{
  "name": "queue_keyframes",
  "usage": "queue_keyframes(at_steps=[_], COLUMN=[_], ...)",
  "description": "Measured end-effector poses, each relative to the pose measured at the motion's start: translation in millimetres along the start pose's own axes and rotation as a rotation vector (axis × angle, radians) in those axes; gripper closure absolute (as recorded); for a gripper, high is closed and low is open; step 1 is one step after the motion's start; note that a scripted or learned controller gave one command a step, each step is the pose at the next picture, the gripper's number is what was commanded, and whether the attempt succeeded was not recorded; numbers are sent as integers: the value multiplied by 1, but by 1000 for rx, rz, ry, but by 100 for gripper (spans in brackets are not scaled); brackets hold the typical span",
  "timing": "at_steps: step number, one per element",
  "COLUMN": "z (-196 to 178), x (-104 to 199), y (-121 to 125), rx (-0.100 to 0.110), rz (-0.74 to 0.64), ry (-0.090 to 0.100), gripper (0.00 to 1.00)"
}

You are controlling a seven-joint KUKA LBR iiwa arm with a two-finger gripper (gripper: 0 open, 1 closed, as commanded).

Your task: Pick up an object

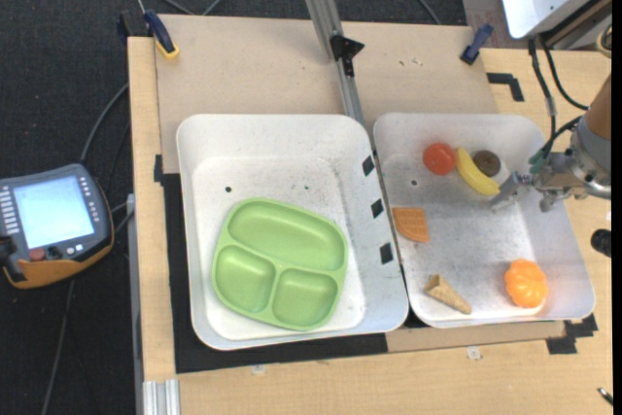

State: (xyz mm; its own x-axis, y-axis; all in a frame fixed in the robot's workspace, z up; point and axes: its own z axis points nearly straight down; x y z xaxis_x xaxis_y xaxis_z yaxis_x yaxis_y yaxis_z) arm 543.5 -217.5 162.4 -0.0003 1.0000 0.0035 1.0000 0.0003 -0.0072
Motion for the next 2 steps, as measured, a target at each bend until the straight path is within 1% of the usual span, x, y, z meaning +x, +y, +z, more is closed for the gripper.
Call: queue_keyframes(at_steps=[1,2], z=[61,77], x=[-5,-5], y=[3,4], rx=[0,-7], rz=[1,0], ry=[0,-2], gripper=[0,0])
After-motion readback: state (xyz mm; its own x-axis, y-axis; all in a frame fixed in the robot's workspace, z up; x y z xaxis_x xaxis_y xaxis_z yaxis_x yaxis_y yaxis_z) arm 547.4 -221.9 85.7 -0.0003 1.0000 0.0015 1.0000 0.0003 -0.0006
